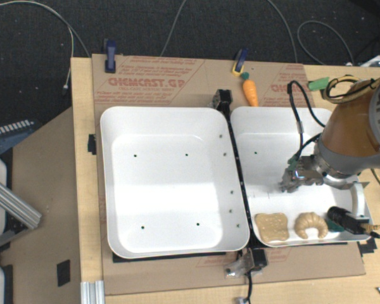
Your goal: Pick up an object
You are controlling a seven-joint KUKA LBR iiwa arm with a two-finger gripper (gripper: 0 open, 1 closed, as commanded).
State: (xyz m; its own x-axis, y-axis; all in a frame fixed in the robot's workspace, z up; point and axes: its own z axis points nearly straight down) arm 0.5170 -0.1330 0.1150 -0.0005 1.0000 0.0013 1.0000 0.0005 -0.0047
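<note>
My gripper (294, 178) hangs low over the middle of the right bin (266, 132), at the end of the grey arm with its orange band. A tan slice of toast (271, 227) lies at that bin's front edge, below and to the left of the gripper. A brown croissant (311, 225) lies just right of the toast, almost straight below the gripper. Both are apart from the gripper. Nothing shows between the gripper's tips.
An orange carrot (250, 92) lies on the cardboard behind the bins, outside them. The left bin (114, 170) stands beside the right one. Blue clamps (109, 56) hold the cardboard at the back edge. Black cables loop over the right bin's back.
</note>
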